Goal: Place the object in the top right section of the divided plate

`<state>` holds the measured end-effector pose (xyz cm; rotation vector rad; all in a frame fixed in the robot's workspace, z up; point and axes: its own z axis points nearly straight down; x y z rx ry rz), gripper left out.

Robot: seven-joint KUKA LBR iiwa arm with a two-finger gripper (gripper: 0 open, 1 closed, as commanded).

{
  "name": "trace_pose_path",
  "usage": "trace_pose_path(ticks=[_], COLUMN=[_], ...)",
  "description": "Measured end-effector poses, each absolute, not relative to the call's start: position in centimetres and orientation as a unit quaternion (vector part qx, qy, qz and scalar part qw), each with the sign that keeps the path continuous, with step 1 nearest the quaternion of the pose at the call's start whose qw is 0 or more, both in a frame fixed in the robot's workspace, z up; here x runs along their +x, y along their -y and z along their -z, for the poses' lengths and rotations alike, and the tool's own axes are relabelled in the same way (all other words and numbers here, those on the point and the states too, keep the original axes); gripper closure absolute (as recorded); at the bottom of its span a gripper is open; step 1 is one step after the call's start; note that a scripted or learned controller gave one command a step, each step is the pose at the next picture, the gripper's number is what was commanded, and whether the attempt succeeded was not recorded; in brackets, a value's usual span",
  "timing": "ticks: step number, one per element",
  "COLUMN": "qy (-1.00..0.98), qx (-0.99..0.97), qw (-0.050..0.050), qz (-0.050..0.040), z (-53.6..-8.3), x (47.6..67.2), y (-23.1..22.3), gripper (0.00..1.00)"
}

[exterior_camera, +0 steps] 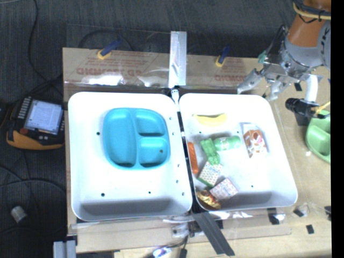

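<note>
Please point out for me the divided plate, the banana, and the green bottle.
divided plate (122, 138): camera view, floor of its large left section.
banana (210, 119): camera view, middle of the yellow curve.
green bottle (226, 142): camera view, middle of its body.

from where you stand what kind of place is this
Most likely a robot lab test bench, not a kitchen: two shallow white bins sit clamped on a board, cables trail over the dark carpet, and a grey arm with an orange band reaches in beside a turquoise divided plastic plate.

Tan bench (301, 160) — two white bins (88, 187) side by side, green object (321, 136) at right.
</note>
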<state>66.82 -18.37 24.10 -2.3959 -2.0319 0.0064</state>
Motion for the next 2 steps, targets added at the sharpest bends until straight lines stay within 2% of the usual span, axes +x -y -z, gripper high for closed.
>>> trace_pose_path(ticks=[2], qy=[0.658], qx=[-0.753], qw=[0.0], qz=[-0.0005], z=[-29.5], x=[66.9], y=[21.9], gripper=[0.0])
